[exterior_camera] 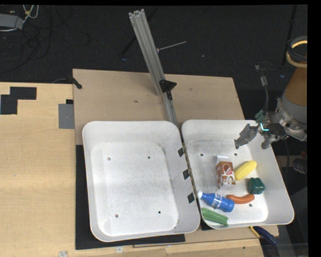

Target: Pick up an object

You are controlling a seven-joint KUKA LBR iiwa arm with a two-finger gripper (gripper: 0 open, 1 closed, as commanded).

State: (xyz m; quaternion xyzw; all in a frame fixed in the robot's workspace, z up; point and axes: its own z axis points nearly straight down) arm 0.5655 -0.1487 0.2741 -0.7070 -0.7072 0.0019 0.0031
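Over right bin (pixel 281 201) far edge: gripper (pixel 256 136) fingers spread, nothing between; yellow corn (pixel 245 169) just below-left, long axis diagonal.

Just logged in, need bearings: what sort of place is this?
Probably a robot lab's picking bench: two white bins on a board, toy items like a corn cob, and loose cables on the dark floor.
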